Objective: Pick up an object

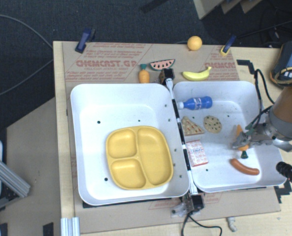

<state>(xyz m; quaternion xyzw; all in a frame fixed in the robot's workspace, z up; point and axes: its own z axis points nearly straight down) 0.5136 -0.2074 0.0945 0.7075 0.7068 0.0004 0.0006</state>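
The gripper [243, 142] hangs low over the right part of the right bin [224, 87], reaching in from the right on the grey arm [286, 117] with its orange band; whether its fingers are wide or narrow cannot be told at this angle. A small orange piece with a green tip, perhaps a toy carrot [242, 151], lies right at the gripper's tip, too small to tell whether it is held.

Contents of the right bin: a blue bottle [196, 103] with a white label lies on its side at the far left; a round, dark-speckled cookie [212, 124] sits near the centre; a triangular pizza slice [190, 127] lies just left of the cookie; a white card with red print [197, 153] lies nearer along the left wall; a reddish-orange sausage [244, 167] lies near and just right of the gripper.

The left bin [86, 107] holds a yellow three-compartment tray [139, 157].

On the bench beyond the bins rest a watermelon slice [162, 64], a banana [196, 74], an orange ball [195, 43] and a small orange fruit [144, 75].
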